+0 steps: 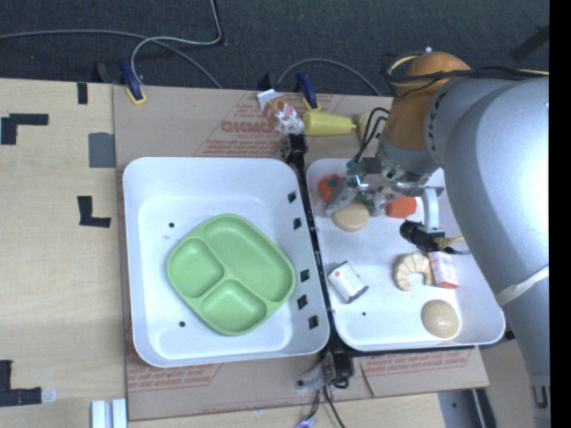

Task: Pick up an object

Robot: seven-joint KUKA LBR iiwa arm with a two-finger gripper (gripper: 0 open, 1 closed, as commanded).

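Clutter rings the jaws (pixel 357 188) (grip state unclear): pale bun (pixel 351 218), orange piece (pixel 402 207), croissant (pixel 411 269) nearby.

Robotics lab, taped cardboard bench (pixel 178 123), clamps (pixel 134 86), loose cables (pixel 178 25)

Dark carpeted floor (pixel 107 7) lies behind a cardboard-topped wooden bench (pixel 53 266).
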